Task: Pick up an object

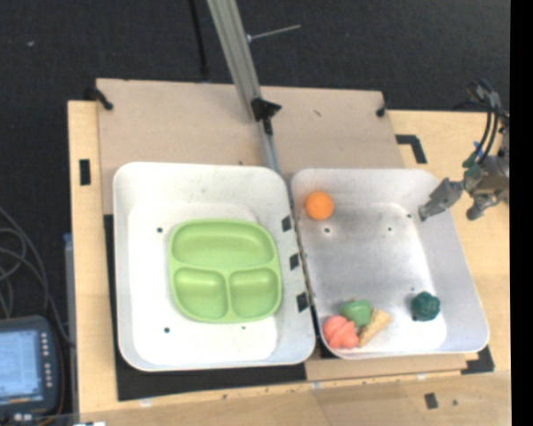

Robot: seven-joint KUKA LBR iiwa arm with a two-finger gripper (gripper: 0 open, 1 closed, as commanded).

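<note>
Well apart from the orange ball [319,206], the tool [457,199] hangs spread wide, holding nothing.

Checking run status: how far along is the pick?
Nothing picked yet. The orange ball, dark green object, and pink and green pieces all lie in the right bin. The gripper sits at that bin's right rim, fingers spread, holding nothing. Whole grasp remains.
</note>
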